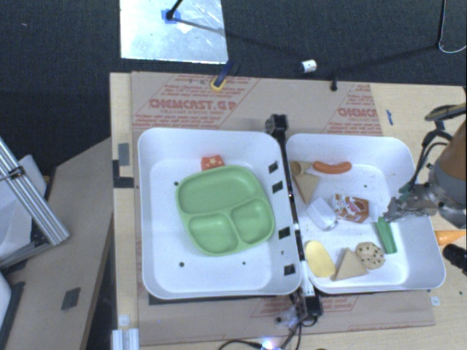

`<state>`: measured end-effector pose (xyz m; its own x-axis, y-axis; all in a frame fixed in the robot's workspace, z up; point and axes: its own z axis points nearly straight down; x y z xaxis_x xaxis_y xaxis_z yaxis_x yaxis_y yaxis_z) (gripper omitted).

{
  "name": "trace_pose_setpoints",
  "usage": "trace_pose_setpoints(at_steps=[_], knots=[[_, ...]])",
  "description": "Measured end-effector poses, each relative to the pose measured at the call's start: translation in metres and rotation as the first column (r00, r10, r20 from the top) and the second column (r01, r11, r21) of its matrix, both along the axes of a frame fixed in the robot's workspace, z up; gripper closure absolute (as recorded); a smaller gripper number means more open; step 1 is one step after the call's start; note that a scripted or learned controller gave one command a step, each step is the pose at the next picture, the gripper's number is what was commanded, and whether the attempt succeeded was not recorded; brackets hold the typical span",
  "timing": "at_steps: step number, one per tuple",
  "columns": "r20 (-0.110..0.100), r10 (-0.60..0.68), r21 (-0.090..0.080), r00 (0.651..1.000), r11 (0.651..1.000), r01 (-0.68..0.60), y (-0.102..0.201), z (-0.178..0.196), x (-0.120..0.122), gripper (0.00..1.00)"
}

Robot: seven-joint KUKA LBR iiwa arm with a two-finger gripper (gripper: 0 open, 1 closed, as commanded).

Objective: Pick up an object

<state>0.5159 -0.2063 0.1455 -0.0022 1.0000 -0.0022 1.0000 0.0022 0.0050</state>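
Dark carpet surrounds a bench covered by printed cardboard, and on it two shallow white bins sit side by side. Biggest of what they carry is a green divided plate, lying in the middle of the left bin, with a small red-orange piece just beyond its far edge.

Toy food is scattered in the right bin. A sausage lies near the far edge, a tan wedge towards the wall shared with the left bin, a white packet and a brown-and-white wrapped piece near the middle. Along the near edge are a yellow oval, another tan wedge and a cookie.

From the right side the grey arm reaches over the right bin's right rim. Its gripper hangs low by that rim, and I cannot tell from where I stand whether it is parted or closed; nothing shows held in it.

A green stick is the closest piece, I'd say the likely target. It lies just beside the gripper, on the side towards the bin's near edge, a little in from the right rim. Its long axis runs roughly from the far edge towards the near edge, slightly slanted. So the coming move looks like a short shift towards the near edge, then down, closing across the stick's narrow width.
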Motion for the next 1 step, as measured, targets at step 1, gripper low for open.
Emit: trace_pose_setpoints(at_steps=[1], knots=[[0.0,0.002,0.0,1.0,1.0,-0.002,0.0071,0.0461,0.003,1.0]])
